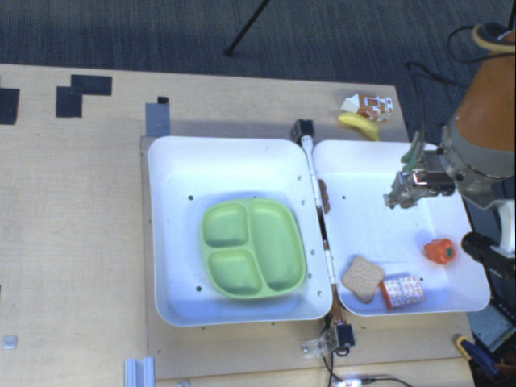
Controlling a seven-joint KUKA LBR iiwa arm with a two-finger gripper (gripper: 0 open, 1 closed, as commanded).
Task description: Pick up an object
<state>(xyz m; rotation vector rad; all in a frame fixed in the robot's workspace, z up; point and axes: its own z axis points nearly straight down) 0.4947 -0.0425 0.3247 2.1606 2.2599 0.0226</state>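
The right bin [363, 180] holds three objects along its near side: a tan slice of bread [362, 278], a small red and white can [401, 290] lying next to it, and an orange-red tomato-like piece [439, 251] near the right wall. My gripper [401, 193] hangs over the bin's upper right part, above bare white floor, well away from all three objects. Nothing shows between its fingers. The left bin [173, 184] carries a green divided plate [253, 247].
A yellow banana [359, 124] and a small printed packet [372, 105] lie on the bench beyond the right bin. A black clamp [303, 128] sits at the top of the divider between the bins. Cables hang at the bench's near edge.
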